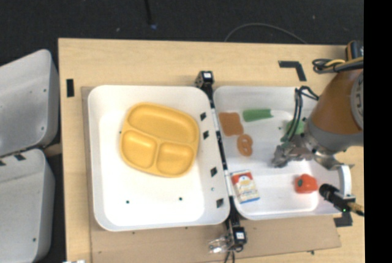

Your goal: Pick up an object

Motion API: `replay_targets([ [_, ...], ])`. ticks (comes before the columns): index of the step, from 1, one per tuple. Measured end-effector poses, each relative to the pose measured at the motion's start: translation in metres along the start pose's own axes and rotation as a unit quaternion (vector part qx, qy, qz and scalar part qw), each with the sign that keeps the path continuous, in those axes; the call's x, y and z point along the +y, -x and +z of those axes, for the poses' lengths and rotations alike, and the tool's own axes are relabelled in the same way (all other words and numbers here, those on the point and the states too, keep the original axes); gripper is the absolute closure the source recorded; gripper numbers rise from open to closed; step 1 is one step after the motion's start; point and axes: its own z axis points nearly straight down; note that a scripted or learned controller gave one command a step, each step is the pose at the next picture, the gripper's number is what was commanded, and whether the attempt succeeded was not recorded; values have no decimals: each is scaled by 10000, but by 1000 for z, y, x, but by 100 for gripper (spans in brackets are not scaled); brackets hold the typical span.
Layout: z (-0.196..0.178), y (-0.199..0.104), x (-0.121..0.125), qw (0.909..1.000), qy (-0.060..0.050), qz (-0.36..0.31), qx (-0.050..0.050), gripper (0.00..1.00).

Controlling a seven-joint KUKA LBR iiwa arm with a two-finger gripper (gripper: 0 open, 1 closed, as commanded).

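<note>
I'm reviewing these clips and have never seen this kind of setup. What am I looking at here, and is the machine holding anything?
One camera looks down at a slant on a wooden bench bearing two white bins. The grey arm with an orange band is a robot reaching in from the right; its gripper is low in the right bin. That bin holds a green block, a brown flat piece, an orange round item, a small carton and a red object. The left bin holds a yellow divided plate. Nothing is visibly held.

Yellow plate, green block, red toy, white bins.
</note>
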Motion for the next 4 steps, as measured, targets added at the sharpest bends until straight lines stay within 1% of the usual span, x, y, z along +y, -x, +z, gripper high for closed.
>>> replay_targets([
  [1,-52,3,-9,10000,27,-12,-9,100],
  [2,-114,6,-8,10000,43,-49,-18,100],
  [3,-173,0,-5,10000,44,-57,-17,100],
  [4,-157,-50,-2,10000,9,-64,-6,100],
])
